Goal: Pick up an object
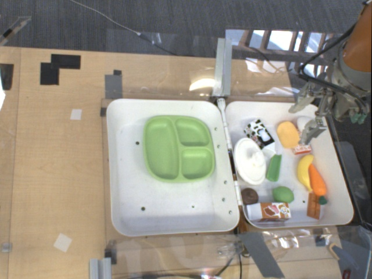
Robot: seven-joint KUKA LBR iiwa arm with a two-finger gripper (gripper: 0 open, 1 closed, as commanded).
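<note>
The right bin (343, 214) holds several small things: a black-and-white toy (257, 132), a yellow-orange piece (288, 133), a white bowl (251, 158), a green cucumber (274, 167), a banana (304, 170), a carrot (317, 182), a green lime (283, 194), a brown round piece (250, 196) and a small printed box (274, 211). My gripper (308, 116) hangs over the bin's far right corner, just right of the yellow-orange piece. Its fingers stand open with nothing between them.
The left bin (125, 214) bears a green divided plate (178, 148). A small red-and-white packet (302, 150) and a brown block (314, 206) also lie in the right bin. A metal frame (224, 68) rises behind the divide between the bins.
</note>
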